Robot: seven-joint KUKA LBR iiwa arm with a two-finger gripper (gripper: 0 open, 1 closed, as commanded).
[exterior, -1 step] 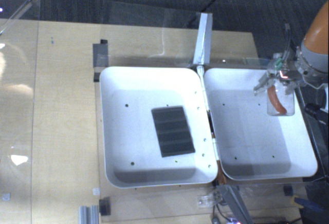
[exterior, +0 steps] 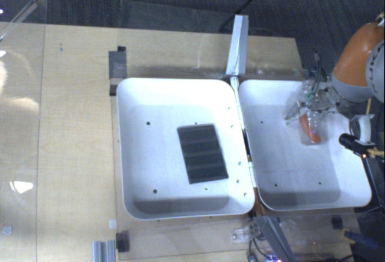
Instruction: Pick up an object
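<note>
Where the grey arm with its orange band (exterior: 356, 62) reaches in from the right, its clear-fingered gripper (exterior: 309, 112) hangs over the far right part of the right-hand shallow white bin (exterior: 283, 194), and a small orange-red object (exterior: 311, 127) shows just beneath it. How wide the gripper stands I cannot tell, for its tip is a pale blur against the white floor, and I cannot tell either whether the orange-red object is between the fingers or merely lying under them. Its shape is too smeared to name.

Nearest to me, at the bench's front edge, some grey metal fittings and cables (exterior: 267, 238) poke out below the seam between the bins. In the left-hand shallow white bin (exterior: 135, 134) a dark grey ribbed rectangular pad (exterior: 202, 153) lies flat near the middle, slightly turned, well apart from the gripper. Farther back, a grey metal post (exterior: 238, 44) rises from the point where the two bins meet, and a small dark bracket (exterior: 118, 64) sits on the pale wooden bench (exterior: 66, 152) beside the left bin's far corner.
</note>
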